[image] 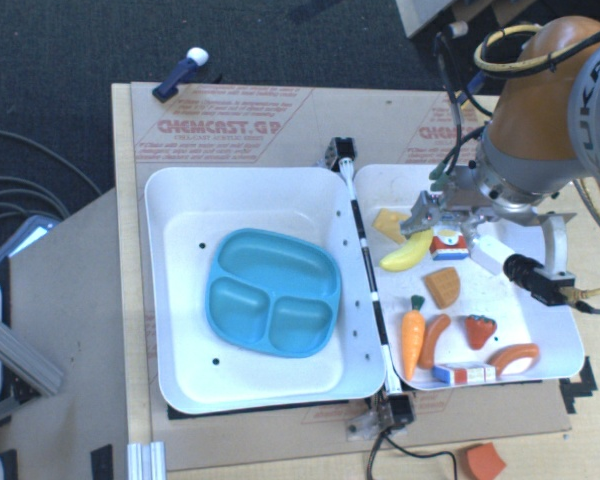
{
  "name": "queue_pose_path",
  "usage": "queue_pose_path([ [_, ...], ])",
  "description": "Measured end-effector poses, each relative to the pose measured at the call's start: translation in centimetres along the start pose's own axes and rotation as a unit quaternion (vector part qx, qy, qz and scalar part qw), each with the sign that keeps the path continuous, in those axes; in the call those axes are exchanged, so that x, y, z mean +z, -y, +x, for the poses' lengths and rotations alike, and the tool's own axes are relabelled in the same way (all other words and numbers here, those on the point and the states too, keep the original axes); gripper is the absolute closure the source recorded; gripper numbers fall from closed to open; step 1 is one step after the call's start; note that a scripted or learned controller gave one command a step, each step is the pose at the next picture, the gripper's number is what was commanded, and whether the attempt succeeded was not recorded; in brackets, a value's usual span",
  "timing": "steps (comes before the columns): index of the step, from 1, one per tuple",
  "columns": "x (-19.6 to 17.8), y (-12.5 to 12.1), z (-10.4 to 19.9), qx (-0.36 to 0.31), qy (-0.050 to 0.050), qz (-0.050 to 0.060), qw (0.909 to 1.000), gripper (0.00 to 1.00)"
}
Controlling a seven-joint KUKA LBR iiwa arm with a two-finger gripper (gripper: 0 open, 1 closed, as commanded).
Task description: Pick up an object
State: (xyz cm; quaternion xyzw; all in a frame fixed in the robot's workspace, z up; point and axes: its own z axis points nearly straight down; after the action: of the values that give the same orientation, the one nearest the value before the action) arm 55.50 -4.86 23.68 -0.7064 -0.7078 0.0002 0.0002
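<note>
Red print reading "CHEMCAST G P" runs across the brown protective sheet (pixel 230 123) covering the surface, just behind the left bin (pixel 170 268) (smaller red lines above and below it are too fine to read). The same red print recurs behind the right bin (pixel 570 353), partly hidden by the arm (pixel 540 98), which bears the dark letters "UK" at the frame's right edge.
</note>
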Motion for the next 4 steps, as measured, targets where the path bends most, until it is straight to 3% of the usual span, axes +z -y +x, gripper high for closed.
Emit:
queue_pose_path([
  [1,-1.7,-2.3,-0.9,0.0,0.0,-0.001,1.0,1.0],
  [3,-3.1,2.1,0.2,0.001,0.0,0.001,1.0,1.0],
  [4,-3.1,2.3,-1.3,0.001,0.0,0.001,1.0,1.0],
])
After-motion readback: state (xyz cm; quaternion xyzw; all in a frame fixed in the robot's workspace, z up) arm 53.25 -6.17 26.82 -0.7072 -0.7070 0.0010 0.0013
